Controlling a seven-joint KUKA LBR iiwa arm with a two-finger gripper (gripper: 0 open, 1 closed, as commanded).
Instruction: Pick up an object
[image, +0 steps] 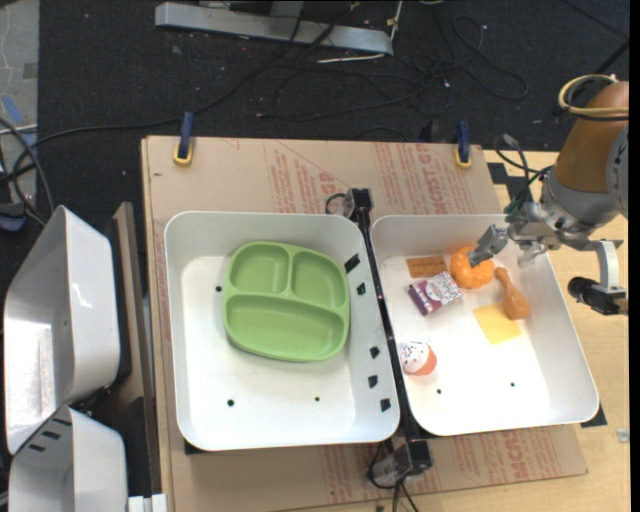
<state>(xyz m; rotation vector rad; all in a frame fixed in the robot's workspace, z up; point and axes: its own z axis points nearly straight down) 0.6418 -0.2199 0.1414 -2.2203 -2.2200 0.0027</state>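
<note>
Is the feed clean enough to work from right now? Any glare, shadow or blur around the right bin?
Camera view: lighting is even and soft, with no strong glare on the right bin; the orange object and the purple packet read sharply; the gripper is slightly soft and throws only a faint shadow; the green plate is crisp.

**One fixed camera, high over the tabletop**

We're looking down at a slant from above, far enough back to take in the whole tabletop (300, 160). Both white bins sit mid-frame: the left bin (190, 400) and the right bin (560, 400). Dark floor and cables run along the top edge. The arm (590, 150) reaches in from the right edge.
</note>
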